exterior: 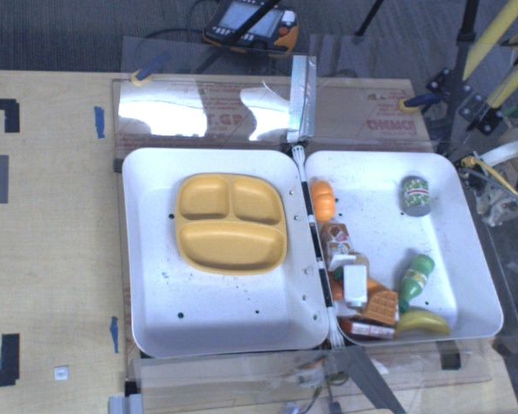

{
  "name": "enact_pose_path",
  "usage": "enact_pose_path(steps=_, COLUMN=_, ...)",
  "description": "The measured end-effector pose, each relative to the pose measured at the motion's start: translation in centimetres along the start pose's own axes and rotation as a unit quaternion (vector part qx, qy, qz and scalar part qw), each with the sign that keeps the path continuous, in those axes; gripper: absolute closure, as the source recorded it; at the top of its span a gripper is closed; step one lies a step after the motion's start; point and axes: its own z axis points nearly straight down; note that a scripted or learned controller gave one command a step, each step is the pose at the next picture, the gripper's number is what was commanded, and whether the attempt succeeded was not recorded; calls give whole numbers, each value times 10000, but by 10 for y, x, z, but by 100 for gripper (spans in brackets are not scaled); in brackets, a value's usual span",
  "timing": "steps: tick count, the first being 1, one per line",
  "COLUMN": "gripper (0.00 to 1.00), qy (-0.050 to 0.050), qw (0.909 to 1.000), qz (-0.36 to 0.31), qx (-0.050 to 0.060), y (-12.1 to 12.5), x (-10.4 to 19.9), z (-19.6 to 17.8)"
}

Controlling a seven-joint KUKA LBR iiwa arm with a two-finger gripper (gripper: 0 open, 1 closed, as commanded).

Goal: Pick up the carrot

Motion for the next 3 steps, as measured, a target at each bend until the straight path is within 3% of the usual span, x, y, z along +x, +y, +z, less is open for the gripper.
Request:
enact_pose_path(steps=1, gripper=100, qy=-4, qw=10000, qz=-6, qx=6, y=18, x=90, z=9)
enact_pose_path(steps=2, gripper=100, qy=-5, qw=10000, qz=-36, qx=5, y=16, x=92, z=-1)
enact_pose_path(steps=3, gripper=100, qy=10, qw=10000, qz=-3, qx=-4, y=17, x=82, z=-38)
